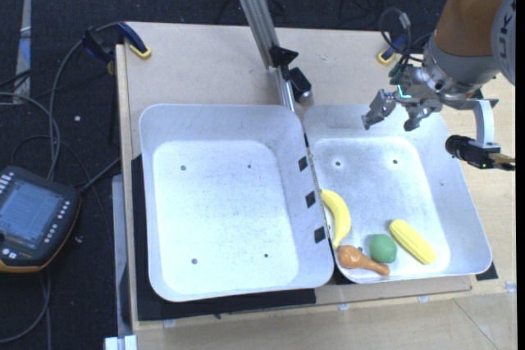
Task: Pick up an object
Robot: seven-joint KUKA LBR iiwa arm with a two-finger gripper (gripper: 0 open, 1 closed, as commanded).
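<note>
Targets cluster at right bin's [459, 201] near edge: banana [337, 213], orange piece [361, 259], green ball [381, 247], corn [412, 241]. Gripper [395, 112] hovers over far edge, fingers spread, empty. Risk: crowding could make fingers nudge neighbours and miss.

Below the dark metal two-finger gripper [395, 115], the speckled matt white plastic bin [443, 176] holds a smooth glossy yellow plastic banana [337, 214], a matt green ball [381, 247], and a shiny yellow corn cob [412, 241]. The pale wooden bench [205, 70] looks matt.
</note>
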